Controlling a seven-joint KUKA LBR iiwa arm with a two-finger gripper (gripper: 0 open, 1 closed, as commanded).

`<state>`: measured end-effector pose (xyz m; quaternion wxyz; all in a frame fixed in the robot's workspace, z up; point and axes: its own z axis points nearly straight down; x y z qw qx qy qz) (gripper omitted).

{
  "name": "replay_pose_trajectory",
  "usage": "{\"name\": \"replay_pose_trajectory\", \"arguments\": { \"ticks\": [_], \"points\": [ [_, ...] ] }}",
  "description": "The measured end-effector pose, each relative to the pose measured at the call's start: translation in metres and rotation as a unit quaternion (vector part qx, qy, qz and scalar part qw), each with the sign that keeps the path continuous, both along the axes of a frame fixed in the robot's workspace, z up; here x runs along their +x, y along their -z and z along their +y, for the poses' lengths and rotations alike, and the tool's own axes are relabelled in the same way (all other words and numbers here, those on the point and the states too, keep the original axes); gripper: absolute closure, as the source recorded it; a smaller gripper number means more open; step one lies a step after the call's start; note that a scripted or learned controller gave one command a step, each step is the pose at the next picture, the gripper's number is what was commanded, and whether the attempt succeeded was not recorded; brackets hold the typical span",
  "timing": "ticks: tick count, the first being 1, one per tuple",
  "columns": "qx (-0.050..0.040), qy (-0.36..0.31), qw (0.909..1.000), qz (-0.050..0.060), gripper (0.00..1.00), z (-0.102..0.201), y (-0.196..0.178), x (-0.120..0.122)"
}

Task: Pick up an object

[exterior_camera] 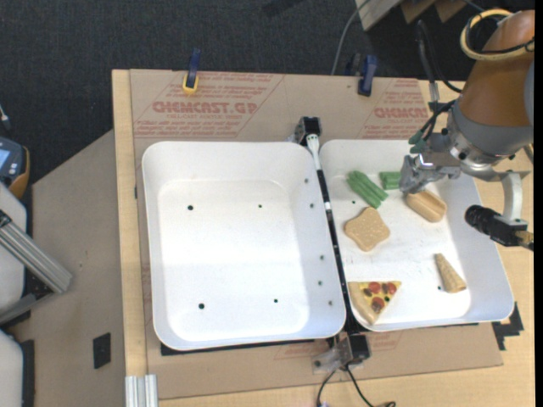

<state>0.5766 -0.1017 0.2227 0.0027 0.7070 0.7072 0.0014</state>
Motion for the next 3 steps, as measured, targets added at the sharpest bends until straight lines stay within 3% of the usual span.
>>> {"name": "replay_pose_trajectory", "arguments": {
  "ticks": [1,3],
  "points": [
    [0.0001,0.0,1.0,0.001,1.0,-0.003,-0.018,-0.002],
    [0.0004,-0.001,1.0,0.001,1.0,0.02,-0.06,-0.029]
  ]
}}
